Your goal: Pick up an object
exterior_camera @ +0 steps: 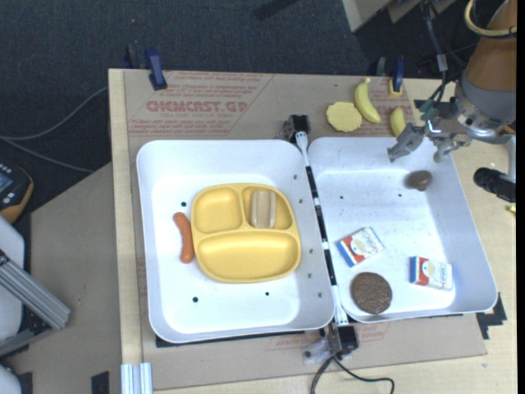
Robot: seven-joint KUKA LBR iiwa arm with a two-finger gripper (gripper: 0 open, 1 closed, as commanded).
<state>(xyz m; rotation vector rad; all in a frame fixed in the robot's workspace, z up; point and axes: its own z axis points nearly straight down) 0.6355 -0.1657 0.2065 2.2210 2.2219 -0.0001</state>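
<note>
Over right bin, pincer hangs, fingers spread.

Dark blue-grey carpet floor across upper and left frame; black cables trailing at left; tan desk at centre, brown printed cardboard sheet on top; blue clamps at far edge; even light.

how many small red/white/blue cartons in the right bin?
2. One carton lies near the middle of the right bin, just above the round brown patty. The other carton lies near the bin's lower right corner. None looks hidden.
</note>
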